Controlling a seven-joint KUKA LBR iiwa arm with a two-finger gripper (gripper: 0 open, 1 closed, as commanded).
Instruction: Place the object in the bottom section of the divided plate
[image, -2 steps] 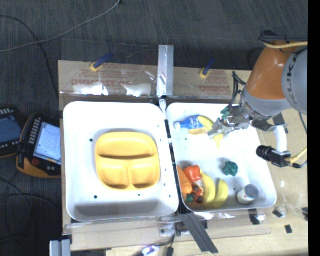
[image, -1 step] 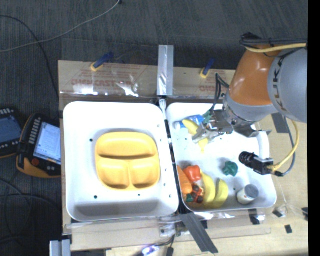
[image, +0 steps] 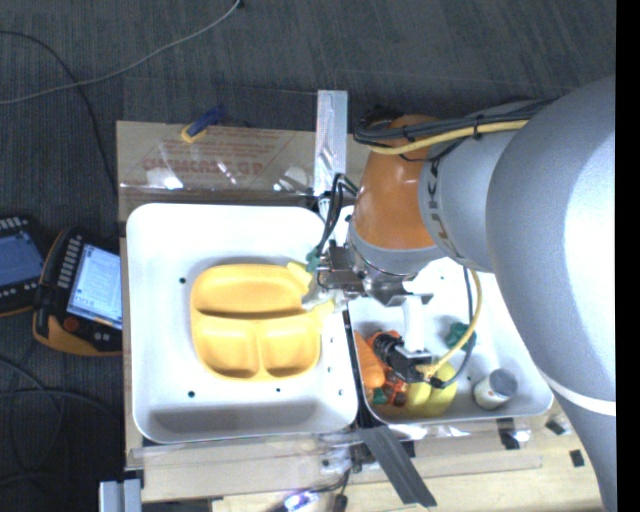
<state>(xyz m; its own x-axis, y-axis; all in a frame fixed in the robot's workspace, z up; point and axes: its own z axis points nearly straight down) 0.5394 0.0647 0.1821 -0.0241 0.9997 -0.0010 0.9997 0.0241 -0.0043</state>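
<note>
A yellow divided plate (image: 250, 300) lies in the left white bin (image: 160, 400). It has one wide section at the far side and two smaller sections at the near side. My gripper (image: 328, 282) hangs over the plate's right rim, close to the wall between the two bins. A small pale yellow-green piece (image: 299, 271) shows right at the gripper, above the plate's right edge. Whether the gripper holds it is not visible. The arm's orange band (image: 395, 205) and grey body cover much of the right bin.
The right bin (image: 525, 395) holds several small items near its front: an orange piece (image: 371, 374), a yellow one (image: 430, 398), a green one (image: 456, 331) and a grey-white round thing (image: 495, 386). A handheld pendant (image: 85, 295) lies left of the bench.
</note>
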